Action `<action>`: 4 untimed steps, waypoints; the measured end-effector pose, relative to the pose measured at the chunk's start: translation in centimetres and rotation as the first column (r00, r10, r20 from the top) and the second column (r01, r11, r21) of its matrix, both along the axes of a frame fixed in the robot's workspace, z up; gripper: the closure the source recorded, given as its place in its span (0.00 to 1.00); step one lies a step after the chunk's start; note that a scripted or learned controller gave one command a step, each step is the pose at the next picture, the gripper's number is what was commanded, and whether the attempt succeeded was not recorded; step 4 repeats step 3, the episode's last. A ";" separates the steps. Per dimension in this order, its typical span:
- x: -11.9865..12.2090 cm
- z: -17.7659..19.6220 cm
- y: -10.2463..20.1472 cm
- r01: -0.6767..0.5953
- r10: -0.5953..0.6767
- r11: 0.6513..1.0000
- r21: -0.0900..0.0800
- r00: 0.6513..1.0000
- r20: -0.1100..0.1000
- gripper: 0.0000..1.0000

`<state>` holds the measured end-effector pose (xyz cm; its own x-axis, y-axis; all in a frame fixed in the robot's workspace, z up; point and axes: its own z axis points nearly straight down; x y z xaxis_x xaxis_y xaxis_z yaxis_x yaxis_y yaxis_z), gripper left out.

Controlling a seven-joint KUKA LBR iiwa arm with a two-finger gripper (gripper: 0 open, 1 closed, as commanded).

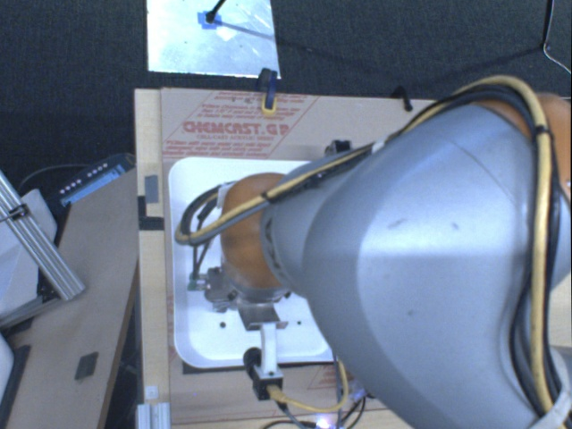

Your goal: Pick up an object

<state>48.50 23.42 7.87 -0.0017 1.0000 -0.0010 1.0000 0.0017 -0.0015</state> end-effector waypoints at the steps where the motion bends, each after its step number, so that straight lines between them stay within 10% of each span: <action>1: 1.9 14.8 0.1 -0.002 0.002 1.000 0.008 1.000 0.015 1.00; 2: -0.2 2.3 -0.4 0.001 -0.001 1.000 -0.004 1.000 -0.010 1.00; 3: 1.4 15.4 0.1 -0.003 0.003 1.000 0.007 1.000 0.014 1.00; 4: 1.4 15.4 0.1 -0.003 0.003 1.000 0.007 1.000 0.014 1.00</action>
